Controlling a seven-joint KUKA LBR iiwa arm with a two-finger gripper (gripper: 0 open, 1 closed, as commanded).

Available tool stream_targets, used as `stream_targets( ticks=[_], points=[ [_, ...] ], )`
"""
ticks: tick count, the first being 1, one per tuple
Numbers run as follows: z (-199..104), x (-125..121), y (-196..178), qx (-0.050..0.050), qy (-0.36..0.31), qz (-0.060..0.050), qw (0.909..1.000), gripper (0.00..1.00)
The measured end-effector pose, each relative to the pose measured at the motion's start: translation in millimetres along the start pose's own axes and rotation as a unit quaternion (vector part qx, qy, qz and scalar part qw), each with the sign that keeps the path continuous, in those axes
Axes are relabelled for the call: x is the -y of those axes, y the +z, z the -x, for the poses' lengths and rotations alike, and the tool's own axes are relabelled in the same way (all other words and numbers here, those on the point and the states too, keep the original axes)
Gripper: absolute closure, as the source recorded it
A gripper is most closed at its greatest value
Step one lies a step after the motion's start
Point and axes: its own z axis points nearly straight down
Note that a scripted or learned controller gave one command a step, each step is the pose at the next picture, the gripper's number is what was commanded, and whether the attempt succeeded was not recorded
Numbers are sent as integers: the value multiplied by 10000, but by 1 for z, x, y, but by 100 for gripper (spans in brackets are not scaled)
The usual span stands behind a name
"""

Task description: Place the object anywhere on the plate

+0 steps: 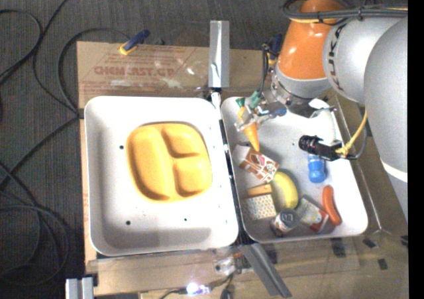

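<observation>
Surface: grey carpet with cables under bench; two white bins side by side.
Right bin [354, 221] near end: hot dog [331, 205], lemon [285, 189], blue bottle [317, 170].
Left bin [99, 225]: yellow plate [169, 160], centred.
Pincer [252, 113]: at right bin's far-left corner, closed on orange carrot [252, 134] hanging point-down.

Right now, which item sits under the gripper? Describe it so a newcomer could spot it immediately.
Start at the right white bin, the one crowded with small items. At its upper left corner, beneath the gripper, is an orange carrot, tip pointing down. It is the one tapered orange piece; the nearby lemon is round and yellow.
</observation>
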Motion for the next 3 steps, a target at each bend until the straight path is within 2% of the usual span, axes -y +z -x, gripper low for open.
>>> stream_targets(
  ticks=[1, 2, 3],
  points=[
    [-53, 6, 0, -1, -715, 3, 9974, 100],
    [-108, 15, 0, -5, -688, 1, 9976, 100],
    [-108, 15, 0, -6, -684, 0, 9977, 0]
  ],
)
